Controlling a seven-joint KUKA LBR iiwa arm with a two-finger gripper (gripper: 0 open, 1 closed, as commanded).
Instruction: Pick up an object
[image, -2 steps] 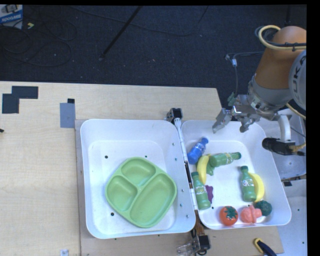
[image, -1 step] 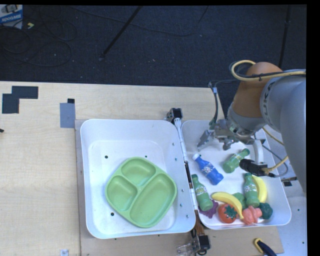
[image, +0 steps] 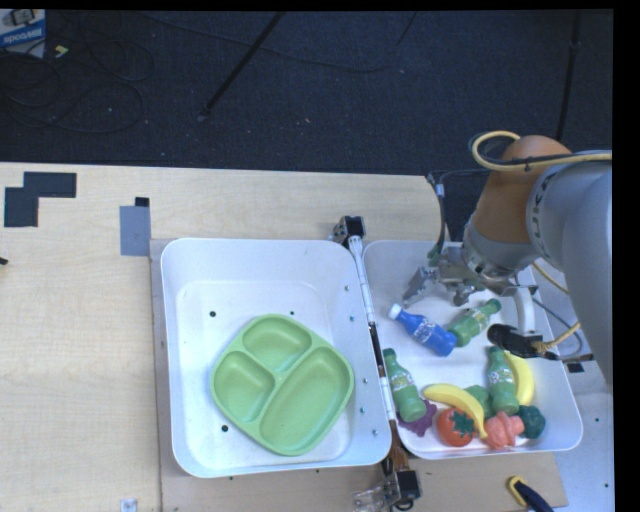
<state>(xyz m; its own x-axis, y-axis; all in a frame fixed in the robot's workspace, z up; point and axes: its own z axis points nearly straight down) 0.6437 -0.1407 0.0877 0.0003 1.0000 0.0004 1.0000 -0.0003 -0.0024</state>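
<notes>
Objects for picking: toy items in the right bin (image: 570, 425). Gripper (image: 440, 285), at that bin's far edge, fingers spread wide, holding nothing. Just beside it, toward the bin's middle: blue bottle (image: 424, 331) lying flat; small green bottle (image: 472, 322) tilted next to it. Along the near edge: green bottle (image: 403, 385) by the left wall, banana (image: 458, 402), tomato (image: 455, 427), second green bottle (image: 502, 380), orange piece (image: 504, 429). Left bin (image: 200, 270): green divided plate (image: 283, 383), centre toward the near right corner.
</notes>
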